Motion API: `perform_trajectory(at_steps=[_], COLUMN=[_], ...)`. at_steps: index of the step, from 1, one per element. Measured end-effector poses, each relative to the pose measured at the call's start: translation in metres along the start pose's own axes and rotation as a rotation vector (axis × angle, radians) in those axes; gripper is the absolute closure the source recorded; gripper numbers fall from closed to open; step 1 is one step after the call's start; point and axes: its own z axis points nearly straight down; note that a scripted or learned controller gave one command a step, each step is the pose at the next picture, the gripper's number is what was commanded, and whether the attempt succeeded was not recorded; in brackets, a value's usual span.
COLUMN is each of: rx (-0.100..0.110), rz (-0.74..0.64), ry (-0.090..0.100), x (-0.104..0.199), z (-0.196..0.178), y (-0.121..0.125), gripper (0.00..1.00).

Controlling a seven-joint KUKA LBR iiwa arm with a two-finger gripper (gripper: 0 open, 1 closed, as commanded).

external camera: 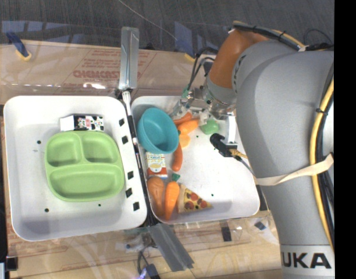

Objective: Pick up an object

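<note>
Arm (282, 115) looms over right bin (224, 179); gripper (198, 110) low by carrot (187, 125), finger state unclear. Reach step; next: close and lift.

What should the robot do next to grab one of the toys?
Probably lower a little, straight down. The gripper sits at the back of the right bin, over an orange toy and a small green piece beside the blue bowl. I cannot see anything held yet, so easing down onto that cluster looks like the sensible step.
</note>
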Motion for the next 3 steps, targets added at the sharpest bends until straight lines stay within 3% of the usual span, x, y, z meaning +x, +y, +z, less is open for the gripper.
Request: perform_trajectory(at_steps=[1,2,3], rx=[0.016,0.029,0.023], rz=[-0.006,-0.002,0.292], ry=[0.000,0.007,0.004], x=[0.002,-0.043,-0.002], z=[-0.005,0.013,-0.076], y=[-0.003,-0.029,-0.034], gripper=[1.00,1.00,1.00])
